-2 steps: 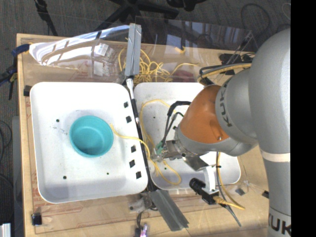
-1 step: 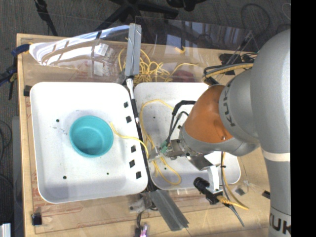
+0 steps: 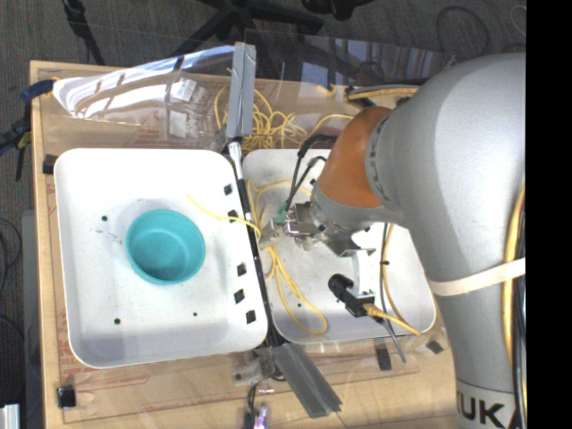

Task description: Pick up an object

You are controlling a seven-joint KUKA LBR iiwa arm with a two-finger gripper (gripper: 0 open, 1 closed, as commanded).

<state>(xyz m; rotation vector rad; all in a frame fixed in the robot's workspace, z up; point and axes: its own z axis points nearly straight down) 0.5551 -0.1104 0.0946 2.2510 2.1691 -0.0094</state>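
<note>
Hovering gripper [image 3: 299,222]: low inside the right bin [image 3: 411,307], near its left wall, wrist pointing toward the divider.
Fingers: hidden under the wrist and cables, so whether they are parted or pinched I cannot tell.
Arm [image 3: 447,168]: grey bulk with its orange band [image 3: 349,164] reaching in from the right, covering much of the right bin.
Yellow cable [image 3: 295,293]: looping across the right bin floor below the gripper.
Teal bowl [image 3: 165,245]: upright in the middle of the left bin [image 3: 89,329], well apart from the gripper.
</note>
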